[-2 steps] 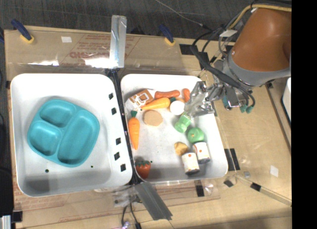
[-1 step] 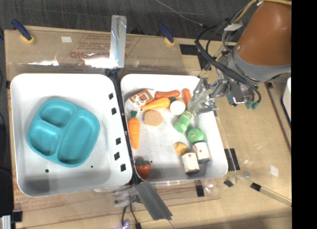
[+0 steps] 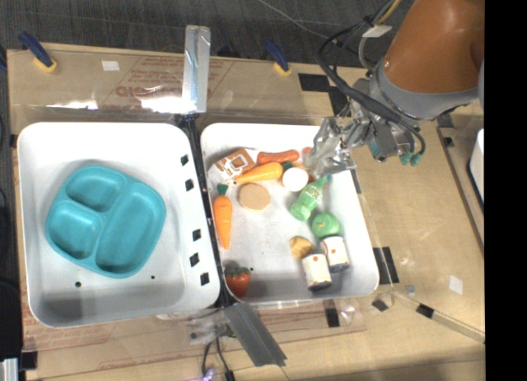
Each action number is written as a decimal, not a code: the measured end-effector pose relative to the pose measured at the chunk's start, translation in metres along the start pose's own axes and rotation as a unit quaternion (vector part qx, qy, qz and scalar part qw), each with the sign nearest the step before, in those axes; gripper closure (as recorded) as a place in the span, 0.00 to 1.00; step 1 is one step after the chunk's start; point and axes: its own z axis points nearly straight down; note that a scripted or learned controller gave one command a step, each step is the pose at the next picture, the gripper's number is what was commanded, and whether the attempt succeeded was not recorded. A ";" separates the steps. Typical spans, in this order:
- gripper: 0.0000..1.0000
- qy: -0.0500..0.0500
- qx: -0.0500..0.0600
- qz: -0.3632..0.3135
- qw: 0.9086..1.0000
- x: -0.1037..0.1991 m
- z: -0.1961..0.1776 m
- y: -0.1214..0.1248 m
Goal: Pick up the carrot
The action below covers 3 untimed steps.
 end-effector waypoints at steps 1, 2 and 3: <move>1.00 0.002 -0.001 -0.072 0.997 0.010 -0.001 0.006; 1.00 0.001 0.000 -0.036 0.999 0.075 -0.003 -0.012; 1.00 0.000 0.001 0.005 1.000 0.071 -0.025 -0.066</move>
